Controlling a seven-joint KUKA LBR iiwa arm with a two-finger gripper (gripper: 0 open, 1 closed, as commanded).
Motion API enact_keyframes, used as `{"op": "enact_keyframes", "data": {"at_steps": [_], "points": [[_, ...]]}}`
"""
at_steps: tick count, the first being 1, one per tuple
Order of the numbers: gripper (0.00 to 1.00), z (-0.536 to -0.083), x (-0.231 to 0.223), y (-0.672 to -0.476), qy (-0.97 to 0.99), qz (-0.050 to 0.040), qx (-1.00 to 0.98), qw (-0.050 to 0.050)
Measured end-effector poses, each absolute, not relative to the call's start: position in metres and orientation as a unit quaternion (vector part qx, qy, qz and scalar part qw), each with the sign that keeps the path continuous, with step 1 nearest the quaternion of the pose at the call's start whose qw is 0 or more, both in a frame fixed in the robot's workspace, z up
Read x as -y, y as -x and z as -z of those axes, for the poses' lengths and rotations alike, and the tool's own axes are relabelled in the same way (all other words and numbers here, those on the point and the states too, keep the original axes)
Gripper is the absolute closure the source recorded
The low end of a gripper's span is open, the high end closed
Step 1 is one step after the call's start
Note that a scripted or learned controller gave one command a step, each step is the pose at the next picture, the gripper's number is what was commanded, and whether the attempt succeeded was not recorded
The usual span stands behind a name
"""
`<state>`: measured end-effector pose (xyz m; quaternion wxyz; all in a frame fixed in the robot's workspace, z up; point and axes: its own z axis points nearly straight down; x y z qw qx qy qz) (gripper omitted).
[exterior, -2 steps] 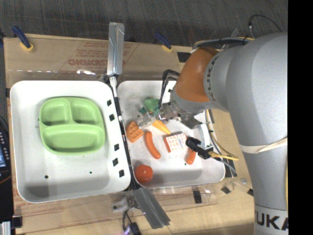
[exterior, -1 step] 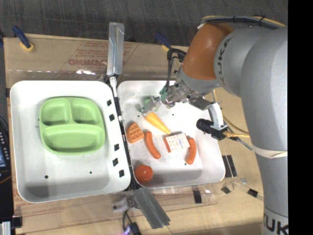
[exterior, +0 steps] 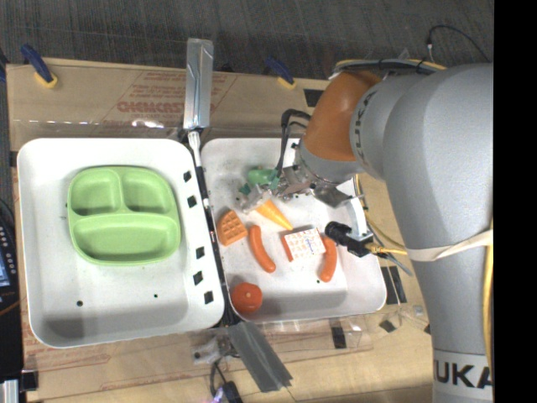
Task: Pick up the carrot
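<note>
Orange carrot (exterior: 273, 214), lime-green divided tray (exterior: 124, 214), white bins (exterior: 50, 309), possibly checkered orange waffle (exterior: 232, 227)

A: Where does the camera sit?
B: Fixed above the tabletop (exterior: 101, 86), looking down at a slant on both bins (exterior: 33, 225); the arm (exterior: 436, 183) enters from the right.

The orange carrot (exterior: 273, 215) lies slantwise on the right bin's (exterior: 369, 288) floor.

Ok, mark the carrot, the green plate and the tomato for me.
carrot (exterior: 273, 214): camera view, middle of its orange body.
green plate (exterior: 126, 243): camera view, its large near compartment.
tomato (exterior: 247, 296): camera view, middle of its top.
</note>
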<state>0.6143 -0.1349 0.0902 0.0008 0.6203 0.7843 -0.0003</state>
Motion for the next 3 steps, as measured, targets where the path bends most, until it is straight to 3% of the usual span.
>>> {"op": "enact_keyframes", "data": {"at_steps": [1,2,3], "points": [[1.00,-0.098,0.135,-0.615,-0.619,0.0010,-0.785,0.000],[1.00,-0.089,0.114,-0.591,-0.614,0.0012,-0.789,-0.002],[1.00,-0.192,0.062,-0.657,-0.653,0.0000,-0.757,0.001]]}}
